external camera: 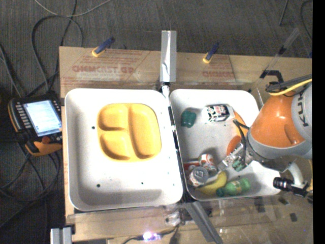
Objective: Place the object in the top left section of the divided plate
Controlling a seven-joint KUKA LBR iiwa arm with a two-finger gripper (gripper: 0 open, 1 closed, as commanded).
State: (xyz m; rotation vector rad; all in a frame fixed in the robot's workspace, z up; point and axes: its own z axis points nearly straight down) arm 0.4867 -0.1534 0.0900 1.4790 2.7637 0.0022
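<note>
A yellow divided plate [130,131] lies in the left bin [86,187], with two small sections on its left side and one long section on its right. My gripper [234,160] hangs low in the right bin [254,101], among the objects near its front. Just left of and below it are a small can [199,175], a banana [213,183] and a green bottle [235,187]. An orange piece [232,145] lies right against the wrist. The wrist hides whatever is directly under the gripper.
Farther back in the right bin sit a green cup-like object [188,118], a black and white packet [217,113] and an orange carrot-like piece [239,119]. The arm's orange band [278,126] covers the bin's right side. A tablet [39,117] rests left of the bench.
</note>
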